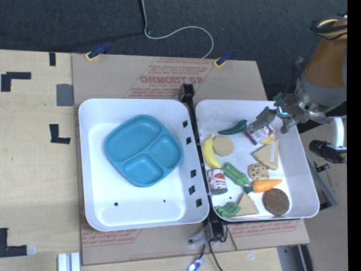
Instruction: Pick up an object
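Note:
The right bin holds several toy foods: a banana, a tan round biscuit, a green pepper, a small purple-and-white packet, a cheese wedge, a carrot, a small can and a brown patty. My gripper hovers over the bin's upper right part, just above and to the right of the packet. Its fingers stand apart with nothing between them.
A blue divided plate lies in the left bin. A chip cookie, a green pickle, a tan wedge and a green leaf crowd the right bin's lower half. A white cable runs behind the bins.

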Available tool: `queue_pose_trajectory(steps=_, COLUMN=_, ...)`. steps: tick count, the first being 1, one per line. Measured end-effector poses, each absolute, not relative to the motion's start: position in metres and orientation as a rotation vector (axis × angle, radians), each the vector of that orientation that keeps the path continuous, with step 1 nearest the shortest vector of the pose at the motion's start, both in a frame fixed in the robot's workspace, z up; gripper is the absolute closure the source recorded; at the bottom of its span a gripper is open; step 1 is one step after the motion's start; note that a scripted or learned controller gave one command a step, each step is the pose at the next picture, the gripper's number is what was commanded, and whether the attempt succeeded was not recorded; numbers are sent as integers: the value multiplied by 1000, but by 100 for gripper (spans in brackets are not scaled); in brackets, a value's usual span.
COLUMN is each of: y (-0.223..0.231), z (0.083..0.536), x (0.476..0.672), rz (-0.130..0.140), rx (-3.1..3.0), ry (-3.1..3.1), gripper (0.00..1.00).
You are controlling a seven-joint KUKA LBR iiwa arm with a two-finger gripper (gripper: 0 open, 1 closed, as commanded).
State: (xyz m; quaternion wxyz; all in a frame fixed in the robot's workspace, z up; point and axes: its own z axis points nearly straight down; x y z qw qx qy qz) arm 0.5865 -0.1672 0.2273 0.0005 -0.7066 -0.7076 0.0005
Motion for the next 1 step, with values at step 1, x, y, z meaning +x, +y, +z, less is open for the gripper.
queue_pose_trajectory(steps=1, y=-166, z=237, x=587, rz=1, rx=-2217, ry=-2224, gripper=100)
